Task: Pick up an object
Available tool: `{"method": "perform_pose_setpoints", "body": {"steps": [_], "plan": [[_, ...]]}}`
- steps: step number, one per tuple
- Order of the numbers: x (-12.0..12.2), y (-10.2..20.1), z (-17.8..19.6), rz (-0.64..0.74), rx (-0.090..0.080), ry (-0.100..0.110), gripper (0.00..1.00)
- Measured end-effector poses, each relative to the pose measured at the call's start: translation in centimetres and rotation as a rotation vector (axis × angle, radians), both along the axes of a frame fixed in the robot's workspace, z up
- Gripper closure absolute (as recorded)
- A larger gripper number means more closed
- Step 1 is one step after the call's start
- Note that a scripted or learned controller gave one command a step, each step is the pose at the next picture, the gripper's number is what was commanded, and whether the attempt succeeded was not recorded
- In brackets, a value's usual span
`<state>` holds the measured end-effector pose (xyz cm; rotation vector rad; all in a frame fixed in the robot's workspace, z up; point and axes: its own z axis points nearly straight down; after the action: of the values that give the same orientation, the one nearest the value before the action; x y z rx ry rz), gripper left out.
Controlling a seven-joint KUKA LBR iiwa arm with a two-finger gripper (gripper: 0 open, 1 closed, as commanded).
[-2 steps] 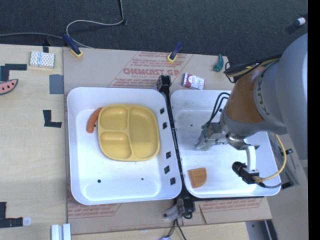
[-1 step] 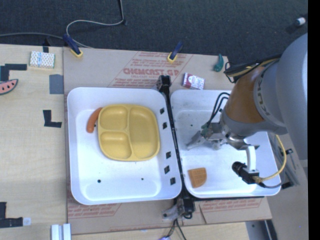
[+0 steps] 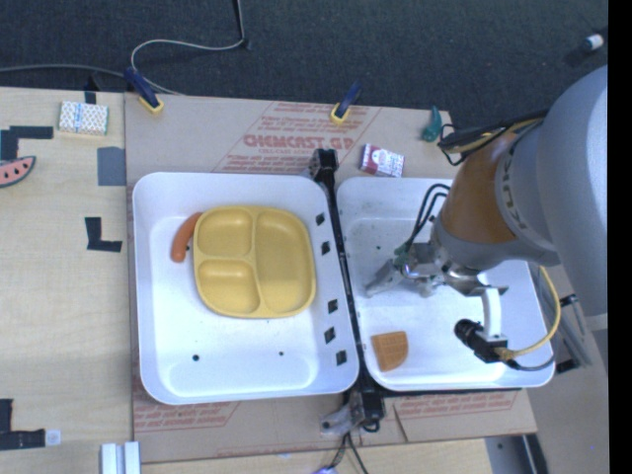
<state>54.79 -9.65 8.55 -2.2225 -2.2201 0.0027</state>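
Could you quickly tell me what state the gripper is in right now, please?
Gripper: over the right white bin, nothing visibly held; open or closed cannot be told.

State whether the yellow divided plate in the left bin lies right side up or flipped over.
Right side up. The yellow plate shows its three hollow compartments facing the camera, lying flat on the left bin floor.

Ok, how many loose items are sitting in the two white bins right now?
3. A yellow divided plastic plate and an orange sausage-shaped toy beside it in the left bin; an orange toast-like piece in the right bin. The arm may hide more.
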Motion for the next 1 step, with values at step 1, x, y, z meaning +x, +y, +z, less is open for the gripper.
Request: {"method": "perform_pose_setpoints", "body": {"steps": [1], "plan": [[0.1,-0.08,1.02,0.0,-0.002,-0.005,1.0]]}}
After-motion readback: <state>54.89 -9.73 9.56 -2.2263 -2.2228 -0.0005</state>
